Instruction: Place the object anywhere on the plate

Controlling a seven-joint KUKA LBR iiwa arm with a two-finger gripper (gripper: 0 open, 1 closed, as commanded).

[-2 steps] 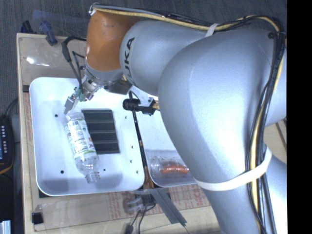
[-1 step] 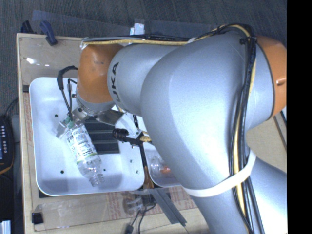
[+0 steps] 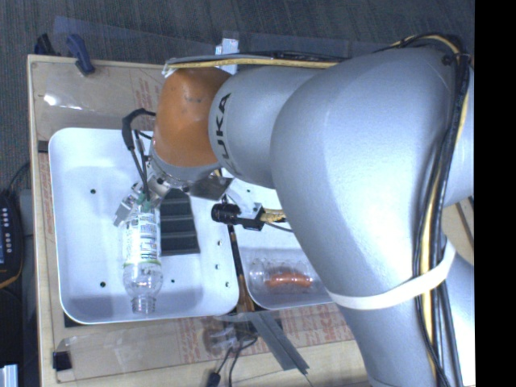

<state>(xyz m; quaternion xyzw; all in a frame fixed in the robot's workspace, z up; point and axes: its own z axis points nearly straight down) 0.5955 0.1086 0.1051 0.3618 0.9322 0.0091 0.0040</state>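
Here, a clear plastic bottle is lying in the left bin, lower left of frame; the gripper is being positioned at its upper end, finger state cannot be told. A centred grip is advised.

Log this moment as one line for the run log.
arm: over left bin | gripper: at bottle, grasp unclear | bottle: lying in left bin | plate: right bin, holds orange item

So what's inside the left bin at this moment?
A clear plastic bottle lies in the left bin, cap toward the bench's near edge, beside a black ridged block. The arm covers the bin's right corner, hiding anything there.
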